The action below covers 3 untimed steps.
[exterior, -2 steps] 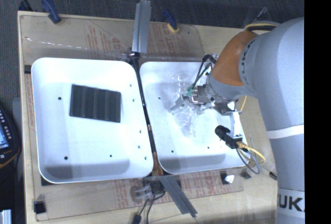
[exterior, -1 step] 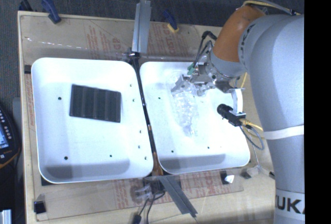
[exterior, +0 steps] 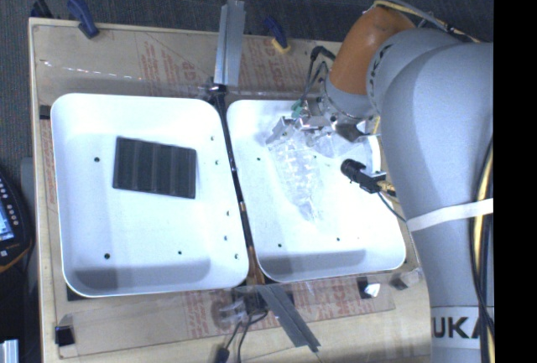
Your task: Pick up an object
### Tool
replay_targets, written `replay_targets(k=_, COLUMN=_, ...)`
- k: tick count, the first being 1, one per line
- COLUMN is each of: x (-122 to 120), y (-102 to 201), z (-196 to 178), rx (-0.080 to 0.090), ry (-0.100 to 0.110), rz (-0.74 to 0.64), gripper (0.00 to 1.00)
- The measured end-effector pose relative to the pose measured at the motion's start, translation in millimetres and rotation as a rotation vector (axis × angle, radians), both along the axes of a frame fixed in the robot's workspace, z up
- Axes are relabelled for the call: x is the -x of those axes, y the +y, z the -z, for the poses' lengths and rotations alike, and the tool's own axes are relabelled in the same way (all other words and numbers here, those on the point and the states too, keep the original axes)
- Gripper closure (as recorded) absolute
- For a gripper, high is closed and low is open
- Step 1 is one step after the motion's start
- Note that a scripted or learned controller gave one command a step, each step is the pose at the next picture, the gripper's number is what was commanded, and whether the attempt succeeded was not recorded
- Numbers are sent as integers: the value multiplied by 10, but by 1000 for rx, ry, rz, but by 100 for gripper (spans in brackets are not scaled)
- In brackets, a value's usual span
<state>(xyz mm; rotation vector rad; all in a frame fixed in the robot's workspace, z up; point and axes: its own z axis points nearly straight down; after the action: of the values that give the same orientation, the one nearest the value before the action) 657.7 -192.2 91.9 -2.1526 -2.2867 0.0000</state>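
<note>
The near edge of the bench (exterior: pixel 193 307) carries a metal bracket (exterior: pixel 285 321) and loose cables between the two bins. Just beyond it sits the left bin (exterior: pixel 75 269), holding a dark ribbed rectangular pad (exterior: pixel 154 168) flat on its floor, well apart from the arm. Beside it, the right bin (exterior: pixel 336 265) holds a clear, crinkled plastic piece (exterior: pixel 300 171), hard to outline against the white floor; it runs from mid-bin up toward the far wall.

The gripper (exterior: pixel 312 120) hangs over the far end of that clear piece, below the orange band (exterior: pixel 362 47) of the wrist. How the jaws stand cannot be told: the metal parts blur into the glinting plastic, and nothing is plainly seen between them.

The risk, as I judge it, lies in the target itself. A thin, transparent, springy thing may flex or slide away as the jaws close, leaving an empty grasp. The tool is also close to the bin's far wall, so a descent could catch the rim. The black cable clip (exterior: pixel 359 173) dangling over the bin could snag the plastic and drag it.

Farther off, blue clamps (exterior: pixel 84 18) pin the bench's far edge.
</note>
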Motion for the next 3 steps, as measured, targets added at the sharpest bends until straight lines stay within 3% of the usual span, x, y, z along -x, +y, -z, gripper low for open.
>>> replay_targets(k=1, x=3, y=-176, z=-848, rx=1, ry=-1, rz=214, gripper=0)
replay_targets(k=2, x=237, y=-125, z=-1599, rx=0, ry=-2, rz=173, gripper=0)
replay_targets(k=3, x=570, y=-126, z=-1944, rx=-1, ry=2, rz=204, gripper=0)
